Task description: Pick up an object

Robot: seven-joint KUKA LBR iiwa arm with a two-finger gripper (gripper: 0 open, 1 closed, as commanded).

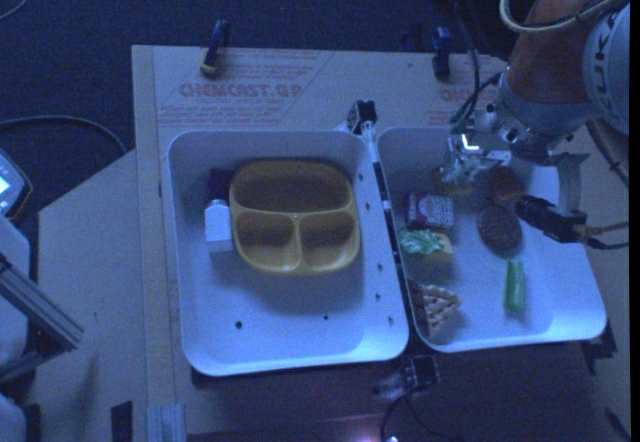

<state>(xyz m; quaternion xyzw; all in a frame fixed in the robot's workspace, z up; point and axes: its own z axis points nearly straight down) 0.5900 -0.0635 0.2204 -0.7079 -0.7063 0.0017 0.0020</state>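
Lettering on the tabletop (150, 230) board, faint red, reads roughly "CHEMCAST GP"; smaller lines illegible. Left bin (190, 330): yellow tray (294, 215), white bottle (218, 226). Right bin (580, 310): purple packet (430, 209), label unreadable, green-yellow item (426, 243), waffle (437, 304), brown disc (498, 228), green stick (514, 285). Gripper (466, 166) at right bin's far edge; jaws' state cannot be told in dim light.

Arm (575, 30) cut off at right edge. Gripper (470, 165) tips lost in dim light, hiding bin (590, 305) contents beneath. Dark item (220, 180) behind tray (294, 215) partly hidden, unidentifiable.
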